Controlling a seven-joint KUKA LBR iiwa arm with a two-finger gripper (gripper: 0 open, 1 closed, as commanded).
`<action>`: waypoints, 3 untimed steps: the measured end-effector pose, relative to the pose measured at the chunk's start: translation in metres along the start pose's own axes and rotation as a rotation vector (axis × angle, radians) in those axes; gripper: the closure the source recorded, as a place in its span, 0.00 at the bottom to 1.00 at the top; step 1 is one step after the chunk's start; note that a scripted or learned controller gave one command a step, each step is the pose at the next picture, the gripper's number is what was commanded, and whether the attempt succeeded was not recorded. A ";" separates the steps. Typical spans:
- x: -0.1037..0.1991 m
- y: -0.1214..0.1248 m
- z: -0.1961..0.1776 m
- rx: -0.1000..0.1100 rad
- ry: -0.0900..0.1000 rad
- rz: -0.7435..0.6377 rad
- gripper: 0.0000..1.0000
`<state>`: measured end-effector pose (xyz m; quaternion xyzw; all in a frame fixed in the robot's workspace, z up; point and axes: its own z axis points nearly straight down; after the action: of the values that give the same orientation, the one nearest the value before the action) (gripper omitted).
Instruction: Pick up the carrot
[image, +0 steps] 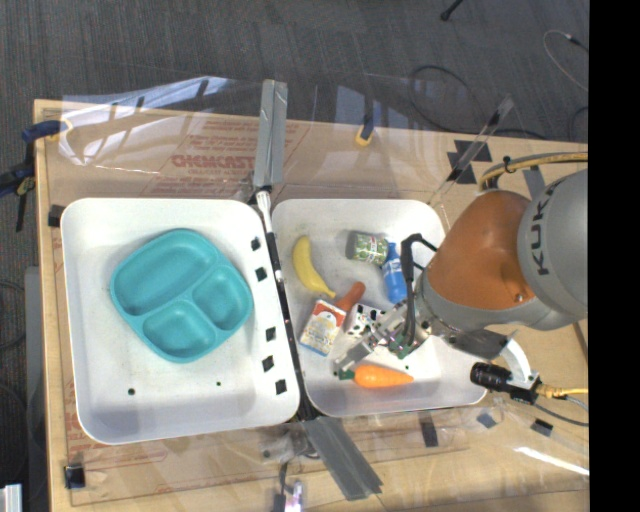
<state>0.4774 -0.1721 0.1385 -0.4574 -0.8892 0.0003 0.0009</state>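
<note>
I see the carrot (384, 377) lying at the near edge of the right bin (432, 218), free on the white floor. My gripper (375, 338) hangs just above and beside it, and whether it is spread or closed I cannot tell. A small carton (321, 328), a banana (309, 266), a blue bottle (395, 273) and a green can (367, 247) crowd farther back. I judge this the approach step; next I must centre over the carrot and descend.

Grey arm (560, 250) — orange band, black "KUKA" lettering.
</note>
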 end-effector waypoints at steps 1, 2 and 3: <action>0.005 0.003 0.033 0.001 0.004 -0.361 0.00; 0.004 0.003 0.026 0.002 0.007 -0.361 1.00; 0.004 0.003 0.026 0.002 0.007 -0.361 0.00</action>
<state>0.4776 -0.1670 0.1125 -0.2902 -0.9570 -0.0005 0.0044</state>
